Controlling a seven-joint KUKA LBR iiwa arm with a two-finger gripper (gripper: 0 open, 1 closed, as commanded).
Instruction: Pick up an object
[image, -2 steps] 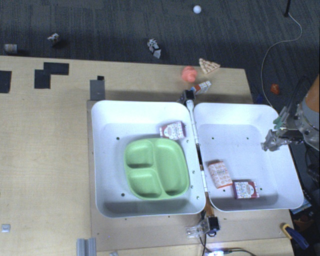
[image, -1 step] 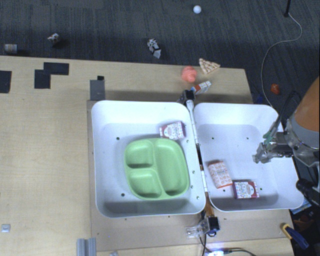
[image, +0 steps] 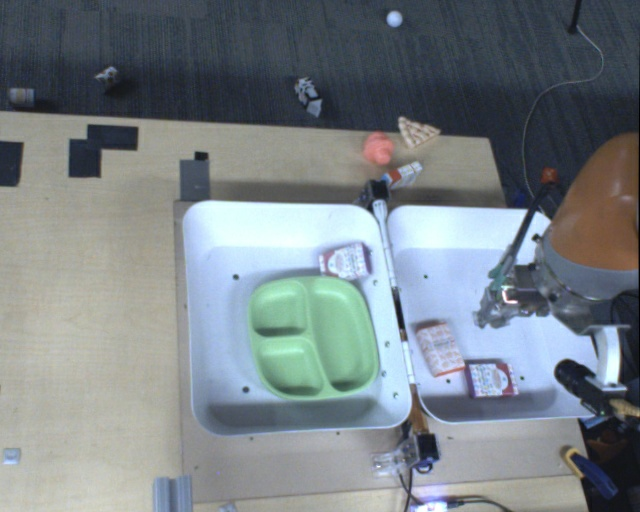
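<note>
Two small snack packets lie in the right bin (image: 440, 245): one pale reddish packet (image: 438, 349) near the bin's middle left, and one with a purple-red label (image: 489, 379) by the front wall. A third similar packet (image: 346, 261) rests in the left bin (image: 210, 300) just behind a green divided tray (image: 313, 337). My gripper (image: 495, 308) hangs over the right bin, up and to the right of the pale packet, with nothing visibly between its fingers. The grey arm with its orange band (image: 600, 215) comes in from the right.
On the bench behind the bins lie a pink ball (image: 378, 148), a pizza-slice toy (image: 417, 131) and a small tube (image: 403, 176). Dark floor with scattered small items lies beyond the bench. A black cable (image: 560, 90) loops above the arm.
</note>
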